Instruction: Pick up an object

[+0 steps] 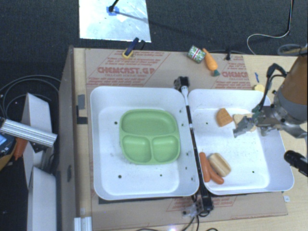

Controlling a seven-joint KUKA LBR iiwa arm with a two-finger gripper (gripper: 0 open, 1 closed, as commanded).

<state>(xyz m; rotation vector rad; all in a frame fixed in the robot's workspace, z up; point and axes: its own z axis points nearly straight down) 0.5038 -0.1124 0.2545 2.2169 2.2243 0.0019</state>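
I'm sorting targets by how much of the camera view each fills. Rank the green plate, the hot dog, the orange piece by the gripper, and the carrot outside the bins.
1. green plate
2. hot dog
3. orange piece and carrot: look alike.

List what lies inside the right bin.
Right bin: an orange piece, a hot dog, and the hand. A pale piece sits partly covered by the hand.
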